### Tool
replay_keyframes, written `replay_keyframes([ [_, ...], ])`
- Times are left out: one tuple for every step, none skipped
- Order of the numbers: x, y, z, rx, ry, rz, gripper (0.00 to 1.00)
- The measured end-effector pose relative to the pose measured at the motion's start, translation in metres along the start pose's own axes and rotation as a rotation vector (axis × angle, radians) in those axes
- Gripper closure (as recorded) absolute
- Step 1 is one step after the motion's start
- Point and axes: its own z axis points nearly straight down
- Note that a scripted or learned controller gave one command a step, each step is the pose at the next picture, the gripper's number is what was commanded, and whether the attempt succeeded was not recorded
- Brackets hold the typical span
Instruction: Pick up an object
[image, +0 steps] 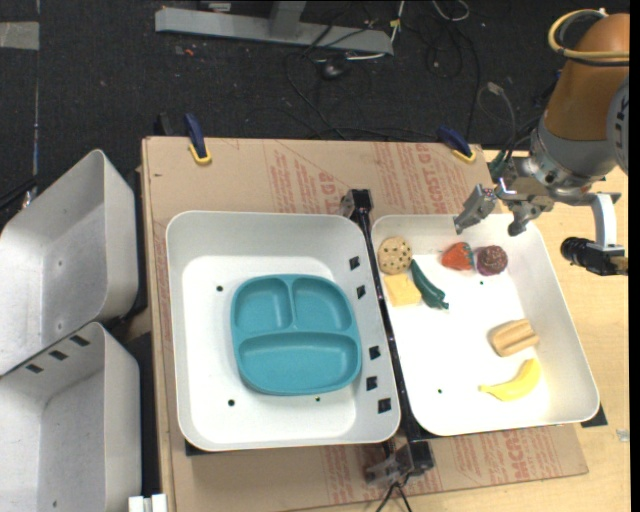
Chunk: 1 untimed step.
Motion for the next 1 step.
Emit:
replay_keyframes([
  [0.0004,0.0024,-0.0083,-0.013,-0.002,-0.002,0.0],
])
